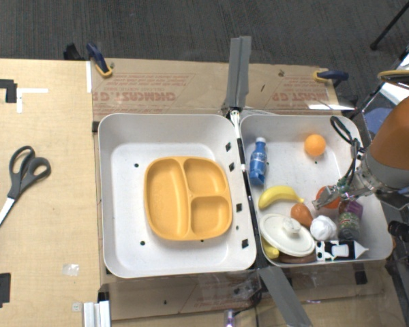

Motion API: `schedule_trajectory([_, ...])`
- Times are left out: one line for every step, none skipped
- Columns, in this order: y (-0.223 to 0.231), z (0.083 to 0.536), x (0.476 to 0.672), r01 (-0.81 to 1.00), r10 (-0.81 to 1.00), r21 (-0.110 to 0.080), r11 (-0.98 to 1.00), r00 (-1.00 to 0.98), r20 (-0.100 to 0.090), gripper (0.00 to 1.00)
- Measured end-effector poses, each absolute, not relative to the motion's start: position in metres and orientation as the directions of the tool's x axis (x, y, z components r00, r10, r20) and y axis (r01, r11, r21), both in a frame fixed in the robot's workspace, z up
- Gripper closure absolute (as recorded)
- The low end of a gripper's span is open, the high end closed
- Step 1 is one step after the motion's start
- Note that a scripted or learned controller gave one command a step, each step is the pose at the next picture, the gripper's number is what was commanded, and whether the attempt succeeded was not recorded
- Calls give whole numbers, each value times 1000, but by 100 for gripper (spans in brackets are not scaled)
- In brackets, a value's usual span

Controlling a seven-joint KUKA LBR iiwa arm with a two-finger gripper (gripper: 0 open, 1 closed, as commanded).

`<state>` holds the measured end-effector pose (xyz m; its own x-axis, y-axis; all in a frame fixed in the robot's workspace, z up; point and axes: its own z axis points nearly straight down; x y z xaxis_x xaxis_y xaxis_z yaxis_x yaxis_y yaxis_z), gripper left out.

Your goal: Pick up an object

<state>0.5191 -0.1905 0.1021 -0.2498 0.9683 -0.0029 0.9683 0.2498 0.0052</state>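
The bench (34,251) is pale wood-grain board, smooth and matte, and its near edge carries a black bracket at the lower left corner. Scissors (17,179) with black loop handles lie on it well left of the bins, blades pointing toward the near edge.

Two shallow white bins of glossy plastic with rounded corners sit side by side. The left bin (116,203) holds a yellow tray (188,197), a rounded square split into three compartments, lying flat near the middle.

In the right bin (286,125), nearest the camera, a black-and-white box (337,251) lies against the front wall. Just behind it are a round white lid (288,233) with a knob on top, a white ball (322,227) touching an orange-brown rounded object (300,214), and a dark purple lumpy thing (350,216) I cannot identify. A yellow banana (279,196) curves above the lid. Farther back, a blue bottle (258,161) with a white cap lies along the left wall, and an orange ball (315,145) sits alone near the far corner.

The gripper (332,195) is down in the right bin at its right side, over a red object (325,196) beside the purple thing; whether the fingers are apart or closed on anything I cannot tell. The arm's (399,145) orange band rises at the right.

Behind the bins lies brown cardboard (163,87) with reversed printing, held by blue clamps (99,58), and a grey bar (238,70) runs back from between the bins. Beyond is dark ribbed carpet (157,12).
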Motion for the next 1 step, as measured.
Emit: schedule_trajectory([-119,236,556,971,971,-1,239,-239,-2,100])
